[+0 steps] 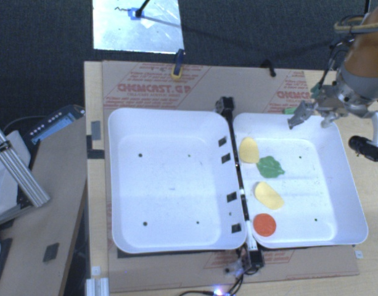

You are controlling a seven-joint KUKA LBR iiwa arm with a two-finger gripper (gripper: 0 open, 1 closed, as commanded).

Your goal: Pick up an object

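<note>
Hovering above the far right corner of the right bin (pixel 343 165), the gripper (pixel 311 115) hangs from the grey arm (pixel 361 73) with its two fingers spread apart and nothing between them. This reads as the approach step: no object is gripped yet, and the pincer sits well apart from every candidate.

Four small objects lie in the right bin, in a loose column near its left wall. Farthest back is a yellow piece (pixel 248 150); just beside it, toward the bin's middle, lies a green leaf-shaped piece (pixel 271 166); nearer the camera is a second yellow piece (pixel 268 195); and nearest of all is an orange-red round piece (pixel 264 225). The left bin (pixel 170 177) holds none of them.

Judging from this layout, the next move calls for carrying the open fingers leftward and toward the camera, then lowering them over one piece. The green one looks the closest target, though it nearly touches the far yellow piece, so the fingers would need to straddle it without nudging its neighbour. All four appear flat and low, so a grasp could easily slip off.
</note>
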